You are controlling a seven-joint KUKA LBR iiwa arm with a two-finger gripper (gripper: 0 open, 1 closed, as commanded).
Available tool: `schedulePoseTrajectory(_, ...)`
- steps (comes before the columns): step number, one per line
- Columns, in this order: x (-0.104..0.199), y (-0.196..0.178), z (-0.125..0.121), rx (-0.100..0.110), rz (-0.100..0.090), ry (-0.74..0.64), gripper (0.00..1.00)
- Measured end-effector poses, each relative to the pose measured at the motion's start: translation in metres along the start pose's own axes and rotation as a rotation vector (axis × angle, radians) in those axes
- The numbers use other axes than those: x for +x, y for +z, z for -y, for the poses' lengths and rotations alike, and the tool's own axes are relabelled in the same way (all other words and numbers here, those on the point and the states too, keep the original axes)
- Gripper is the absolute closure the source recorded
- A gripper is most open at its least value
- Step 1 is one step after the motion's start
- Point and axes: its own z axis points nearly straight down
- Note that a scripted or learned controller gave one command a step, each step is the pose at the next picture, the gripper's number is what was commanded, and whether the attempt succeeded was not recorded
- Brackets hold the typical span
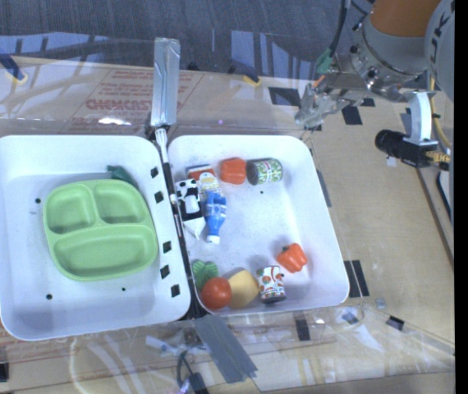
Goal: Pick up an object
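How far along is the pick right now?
Nothing looks picked yet. The gripper sits above the right bin's back rim, apart from the toys. The orange pepper, tomato and blue bottle all lie in the bin. Descent, grasp and lift remain.

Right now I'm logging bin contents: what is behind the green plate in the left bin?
A dark green thing pokes out behind the green plate. The plate hides most of it, so I can't identify it.

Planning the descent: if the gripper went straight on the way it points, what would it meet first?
The gripper points down-left, at the right bin's far rim. It would likely meet that rim first, or the can just inside; depth is unclear.
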Motion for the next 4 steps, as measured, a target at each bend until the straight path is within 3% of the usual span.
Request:
schedulePoseTrajectory(1,-0.068,-0.069,-0.039,-0.002,0.001,0.075,1.00)
schedulePoseTrajectory(2,-0.039,-0.067,-0.040,0.008,-0.001,0.426,1.00)
schedulePoseTrajectory(3,-0.013,-0.067,-0.040,0.009,0.000,0.971,1.00)
schedulePoseTrajectory(4,-0.066,-0.067,-0.029,0.004,-0.001,1.362,1.00)
